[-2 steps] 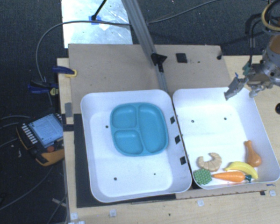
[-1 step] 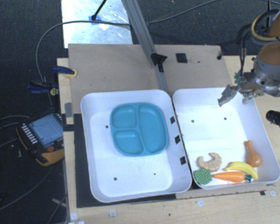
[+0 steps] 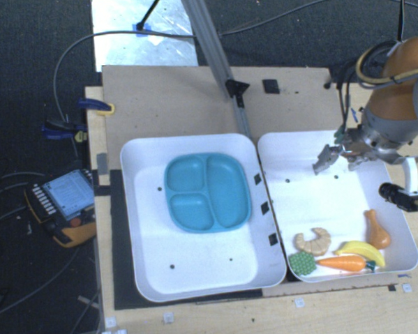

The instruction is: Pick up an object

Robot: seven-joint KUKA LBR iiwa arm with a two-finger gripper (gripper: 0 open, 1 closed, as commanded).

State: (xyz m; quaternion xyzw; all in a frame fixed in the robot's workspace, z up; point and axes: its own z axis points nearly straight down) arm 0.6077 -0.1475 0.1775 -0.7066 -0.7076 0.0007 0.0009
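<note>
Pincer (image 3: pixel 329 158), spread and holding nothing, hovers over right bin (image 3: pixel 316 206) of toy food (image 3: pixel 339 250).

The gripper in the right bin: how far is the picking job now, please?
Nothing looks done yet. The gripper hangs over the upper part of the right bin with no object between its fingers. The toy foods, namely croissant, banana, carrot, broccoli and drumstick, lie in the bin's lower corner, apart from it. Choosing, reaching and grasping all remain.

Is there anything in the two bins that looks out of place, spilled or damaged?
Nothing stands out. The blue plate lies flat in the left bin; the toy foods sit bunched in the right bin's near corner, undamaged.
</note>
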